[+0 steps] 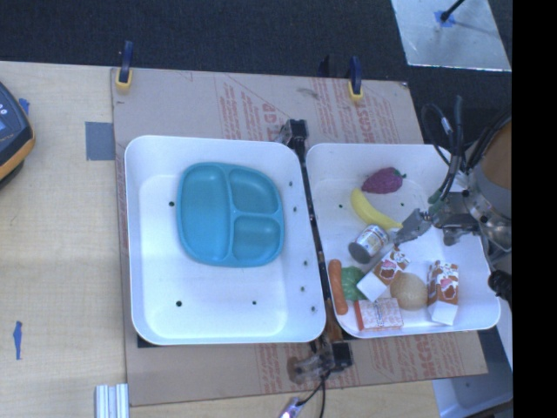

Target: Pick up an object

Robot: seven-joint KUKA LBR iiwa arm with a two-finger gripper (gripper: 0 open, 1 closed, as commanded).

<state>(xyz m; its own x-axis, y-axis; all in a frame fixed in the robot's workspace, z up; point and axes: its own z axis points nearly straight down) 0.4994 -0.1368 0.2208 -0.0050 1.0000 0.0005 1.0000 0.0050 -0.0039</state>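
— Where had the arm got to when you looked?

— It was reaching in over the right bin [487,320], the pincer [416,226] low above the clutter, empty, its two fingers apart. I'd call it the approach, nothing lifted yet.

— What was it going for?

— Most likely the silver can [369,243], lying tilted mid-bin just beside the fingertips, with the yellow banana [372,210] touching it on the far side. The next move, I reckoned, needed a short drop and a clean close on the can without nudging the banana.

— And the rest of the room?

— Dark carpet beyond the wooden surface [61,259]. A cardboard sheet [261,103] lay clamped at the surface's far edge under both bins. The left bin [139,233] carried a blue divided plate [231,214]. Near the right bin's front edge sat small cartons and a carrot [337,286].
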